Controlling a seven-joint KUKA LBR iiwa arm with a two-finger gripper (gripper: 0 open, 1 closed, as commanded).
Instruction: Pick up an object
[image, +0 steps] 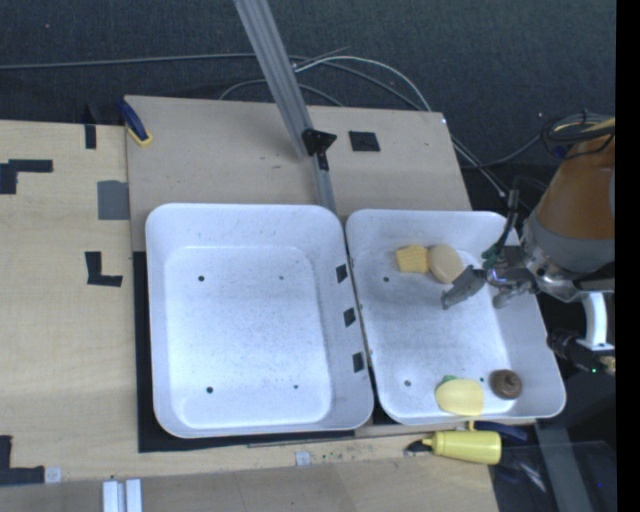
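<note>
From the overhead camera I see the grey arm with its orange band (585, 195) reaching in from the right, over the right-hand shallow white plastic bin (520, 330). Its gripper (480, 287) sits low over that bin's upper half, towards the right wall; one dark finger (462, 290) points down and left into the bin, and the other metal finger lies just to its right, so the fingers stand apart with nothing between them. Just beside the gripper, up and to the left, a round tan bun-shaped object (445, 263) lies touching a small yellow block (410, 260); both rest on the bin floor near its far edge. At the bin's near edge, a pale yellow rounded lemon-like object (460, 397) sits against the rim, with a small brown round object (507, 384) just beside it at the near right corner. The left-hand shallow white plastic bin (165, 330) stands alongside, touching the right one. On the light wooden tabletop (60, 300), at the near edge just outside the right bin, lies a yellow tool-like object with a dark tip (466, 445).
</note>
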